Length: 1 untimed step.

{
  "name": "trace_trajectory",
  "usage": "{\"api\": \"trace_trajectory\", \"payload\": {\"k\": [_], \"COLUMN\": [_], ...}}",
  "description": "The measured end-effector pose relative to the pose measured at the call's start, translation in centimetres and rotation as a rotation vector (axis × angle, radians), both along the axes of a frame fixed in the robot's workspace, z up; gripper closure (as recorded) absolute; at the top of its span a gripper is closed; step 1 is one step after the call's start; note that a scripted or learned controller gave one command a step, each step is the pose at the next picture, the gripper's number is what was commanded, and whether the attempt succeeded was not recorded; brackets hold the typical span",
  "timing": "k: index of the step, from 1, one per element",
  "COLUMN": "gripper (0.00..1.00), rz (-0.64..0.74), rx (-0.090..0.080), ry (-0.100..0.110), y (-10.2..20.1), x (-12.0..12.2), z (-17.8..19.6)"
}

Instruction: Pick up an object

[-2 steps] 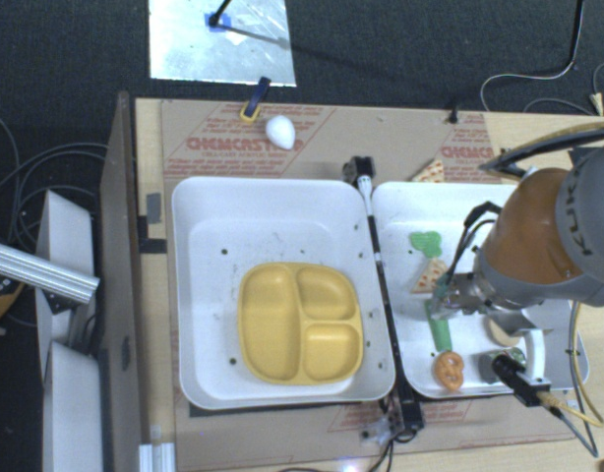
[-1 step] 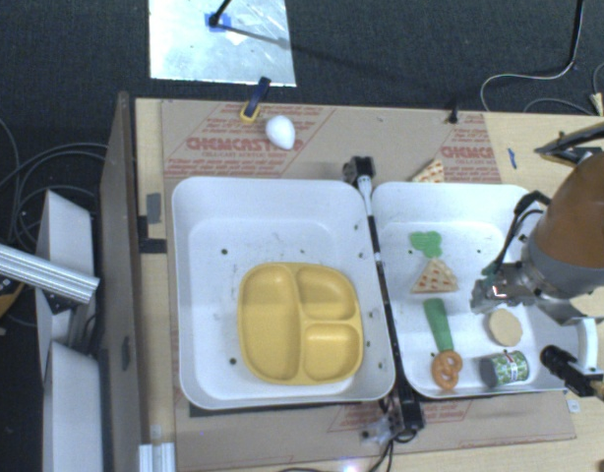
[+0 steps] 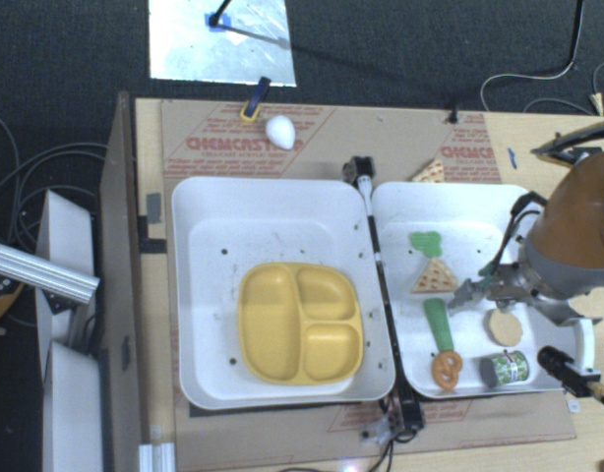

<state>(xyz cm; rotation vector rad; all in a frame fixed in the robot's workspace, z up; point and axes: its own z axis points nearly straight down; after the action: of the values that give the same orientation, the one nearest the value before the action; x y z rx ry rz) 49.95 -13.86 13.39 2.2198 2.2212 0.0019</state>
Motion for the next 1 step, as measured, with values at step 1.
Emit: {"api": "trace_trajectory", "payload": {"k": [1], "gripper": [0.0], "rz": [0.004], "rx": [0.002], "ry": [0.003], "y": [3.57], "x": [-0.79], "z": [-5.14]}}
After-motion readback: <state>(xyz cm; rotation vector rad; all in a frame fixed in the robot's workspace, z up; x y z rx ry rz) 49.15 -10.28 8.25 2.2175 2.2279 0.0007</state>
